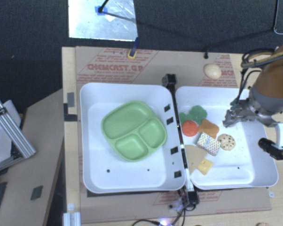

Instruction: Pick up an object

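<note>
We can't tell how the grey two-finger gripper (230,118) is set, hovering just at 3 o'clock of the food pile. We'd go for the round speckled cookie (226,141) at 6 o'clock, coming straight down, since the checkered wrapped block (208,143) touches it.

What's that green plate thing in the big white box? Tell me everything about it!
The green tray is a light green, plastic-looking food tray with rounded corners and a raised rim. It has three sunken compartments: one large one along its upper side and two smaller ones along its lower side. It lies flat, right side up, turned at an angle, on the floor of the left bin, roughly in the middle. It sits alone there, with nothing in its compartments.
</note>
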Robot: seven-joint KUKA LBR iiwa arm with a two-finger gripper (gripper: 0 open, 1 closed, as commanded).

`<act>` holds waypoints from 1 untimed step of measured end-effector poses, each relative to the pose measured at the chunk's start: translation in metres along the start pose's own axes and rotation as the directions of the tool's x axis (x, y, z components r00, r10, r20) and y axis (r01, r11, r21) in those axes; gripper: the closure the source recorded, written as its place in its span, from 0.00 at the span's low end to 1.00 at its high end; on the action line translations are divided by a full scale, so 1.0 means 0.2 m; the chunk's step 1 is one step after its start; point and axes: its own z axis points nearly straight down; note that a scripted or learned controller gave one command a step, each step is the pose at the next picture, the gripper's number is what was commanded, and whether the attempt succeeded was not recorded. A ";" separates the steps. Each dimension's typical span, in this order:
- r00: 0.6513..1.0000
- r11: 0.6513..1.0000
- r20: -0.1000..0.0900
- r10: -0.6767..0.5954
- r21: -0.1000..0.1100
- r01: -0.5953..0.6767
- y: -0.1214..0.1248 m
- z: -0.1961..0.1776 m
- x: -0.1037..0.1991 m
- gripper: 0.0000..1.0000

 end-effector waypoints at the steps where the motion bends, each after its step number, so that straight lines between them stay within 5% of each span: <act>1: 1.000 1.000 0.001 -0.001 -0.002 0.001 0.00 -0.32 0.02 1.00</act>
